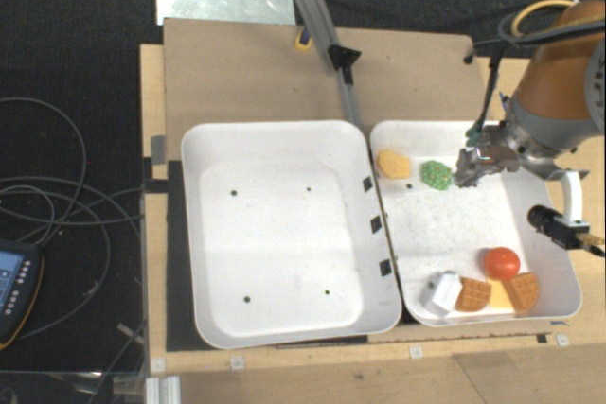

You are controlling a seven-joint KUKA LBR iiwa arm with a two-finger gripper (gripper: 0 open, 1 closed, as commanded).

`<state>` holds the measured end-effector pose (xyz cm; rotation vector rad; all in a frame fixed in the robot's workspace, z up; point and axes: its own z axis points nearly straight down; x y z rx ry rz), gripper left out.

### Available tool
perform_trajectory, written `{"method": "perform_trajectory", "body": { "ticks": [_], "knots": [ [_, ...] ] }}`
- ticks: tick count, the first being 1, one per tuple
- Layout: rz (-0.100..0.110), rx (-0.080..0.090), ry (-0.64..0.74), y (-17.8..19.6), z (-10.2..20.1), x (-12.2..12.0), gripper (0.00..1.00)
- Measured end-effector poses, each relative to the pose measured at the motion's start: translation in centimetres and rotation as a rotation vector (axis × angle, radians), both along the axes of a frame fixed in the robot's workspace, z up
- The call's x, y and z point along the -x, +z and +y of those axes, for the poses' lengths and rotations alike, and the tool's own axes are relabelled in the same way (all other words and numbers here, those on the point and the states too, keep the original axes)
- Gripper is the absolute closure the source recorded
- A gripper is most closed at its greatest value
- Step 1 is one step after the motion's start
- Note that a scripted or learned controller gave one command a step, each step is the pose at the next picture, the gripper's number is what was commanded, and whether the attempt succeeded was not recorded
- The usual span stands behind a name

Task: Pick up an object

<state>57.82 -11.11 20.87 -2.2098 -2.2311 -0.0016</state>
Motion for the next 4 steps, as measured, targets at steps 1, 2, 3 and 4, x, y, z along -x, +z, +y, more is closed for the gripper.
{"method": "perform_trajectory", "body": {
  "ticks": [1, 2, 3, 4],
  "knots": [
    [-0.002, -0.001, 0.001, 1.4, 4.9, 1.2, 1.0],
    [0.0, -0.001, 0.002, 1.0, 10.3, 2.7, 1.0],
    [-0.002, -0.001, 0.002, 2.3, 15.3, 3.8, 1.0],
    [0.0, -0.001, 0.002, 1.5, 20.7, 4.7, 1.0]
  ]
}}
